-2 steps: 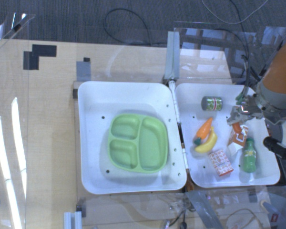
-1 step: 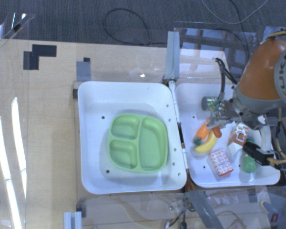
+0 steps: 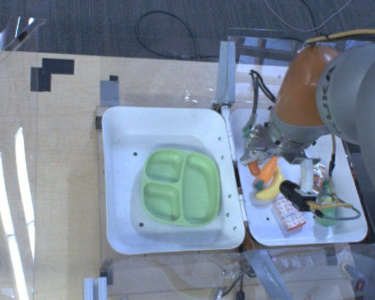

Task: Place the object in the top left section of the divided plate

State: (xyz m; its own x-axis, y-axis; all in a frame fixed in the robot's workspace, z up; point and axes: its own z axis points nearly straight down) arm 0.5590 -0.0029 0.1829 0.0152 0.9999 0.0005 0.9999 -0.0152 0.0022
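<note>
A green divided plate [image 3: 181, 187] lies in the left bin [image 3: 119, 167]. In the right bin [image 3: 356, 230], an orange carrot [image 3: 267, 167] touches a yellow banana [image 3: 270, 189], directly beneath the gripper [image 3: 257, 150]. The arm's wrist hides much of the gripper, so its state cannot be told.

You have two bins side by side: the left bin [image 3: 112, 167] holds the plate [image 3: 181, 187], which sits near its middle with two small sections on its left and one long section on its right. In the right bin [image 3: 356, 230], the arm [image 3: 325, 92] hangs over the back half. Just below it lies a carrot [image 3: 267, 167], with a banana [image 3: 272, 189] touching its near side and a box [image 3: 289, 216] nearer you.
</note>
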